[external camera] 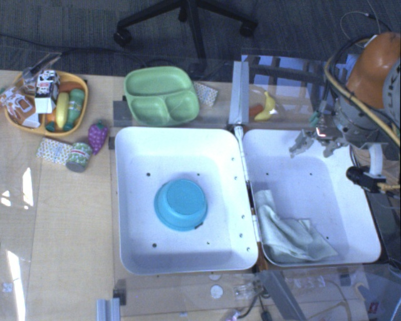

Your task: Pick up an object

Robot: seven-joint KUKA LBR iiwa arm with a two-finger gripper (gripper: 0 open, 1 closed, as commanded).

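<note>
Arm: a grey arm with an orange band point(374, 59) is seen reaching in from the right, above the far right corner of the right bin.
Jaws: the gripper point(315, 143) is held over the far edge of the right bin; its two fingers point(299, 143) are seen spread apart, released, with nothing between them.
Right bin: a shallow white bin point(351, 207) is set on the tabletop; a crumpled grey-green cloth point(287, 232) is lying in its near left corner, against the near wall.
Cloth and jaws: the cloth is well apart from the jaws, nearer the camera and to their left.
Left bin: a second white bin point(141, 244) is placed just beside the right one; a blue bowl point(182, 204) is resting upside down near its middle.
Behind the bins: a green divided tray point(160, 95) is placed beyond the left bin; a yellow banana-shaped toy point(268, 105) with something orange beside it is seen behind a clear panel beyond the right bin.
Far left of the tabletop: a yellow bowl point(80, 84) filled with toy food is seen, with a purple grape toy point(96, 135) and a small can point(79, 157) near it.
Floor: the black base of a chair point(188, 19) is visible on dark carpet.
</note>
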